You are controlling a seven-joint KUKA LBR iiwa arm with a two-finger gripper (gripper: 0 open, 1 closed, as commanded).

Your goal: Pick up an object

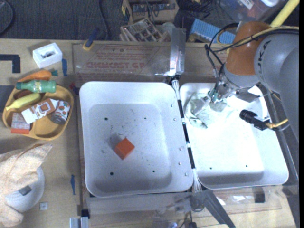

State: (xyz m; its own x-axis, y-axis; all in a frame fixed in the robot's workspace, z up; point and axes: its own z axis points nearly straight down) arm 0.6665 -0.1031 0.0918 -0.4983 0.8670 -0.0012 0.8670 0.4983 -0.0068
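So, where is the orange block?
In the camera view, the orange block lies near the middle of the left bin, away from the gripper over the right bin.

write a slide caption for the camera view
The gripper hangs over the right bin; orange cube sits in the left bin

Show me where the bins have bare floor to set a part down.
Left bin: bare all around the orange block near its middle; the widest patch is the far half. Right bin: near half bare down to the front rim. Crowded: its far corner beside the left bin, where the end effector hangs.
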